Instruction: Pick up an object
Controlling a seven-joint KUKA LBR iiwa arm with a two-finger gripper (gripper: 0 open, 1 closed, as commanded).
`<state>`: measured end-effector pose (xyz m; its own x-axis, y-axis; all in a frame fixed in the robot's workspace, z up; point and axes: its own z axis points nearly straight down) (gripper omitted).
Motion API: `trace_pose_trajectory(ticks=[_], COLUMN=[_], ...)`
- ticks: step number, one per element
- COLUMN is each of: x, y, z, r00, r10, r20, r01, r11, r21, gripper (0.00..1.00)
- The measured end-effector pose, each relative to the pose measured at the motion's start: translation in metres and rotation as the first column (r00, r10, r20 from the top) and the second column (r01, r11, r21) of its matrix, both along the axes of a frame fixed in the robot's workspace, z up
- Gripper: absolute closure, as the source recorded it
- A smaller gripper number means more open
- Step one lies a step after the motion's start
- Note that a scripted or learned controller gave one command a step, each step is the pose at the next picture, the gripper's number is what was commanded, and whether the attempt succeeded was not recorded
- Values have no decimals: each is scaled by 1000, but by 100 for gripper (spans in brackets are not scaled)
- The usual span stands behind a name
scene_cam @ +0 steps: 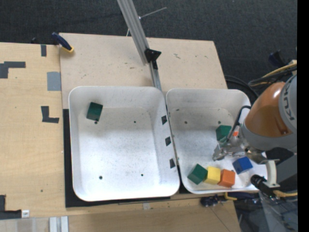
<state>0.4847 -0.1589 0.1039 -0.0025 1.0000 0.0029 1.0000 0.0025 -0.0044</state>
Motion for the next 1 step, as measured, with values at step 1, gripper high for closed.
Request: trace_pose_trajectory(ticks=[1], x=[6], y=[-8], z=[56], r00=[1000], r10=[-1], r20=[8], r01=[1], r11=[1000], r21=[-4], gripper=[100])
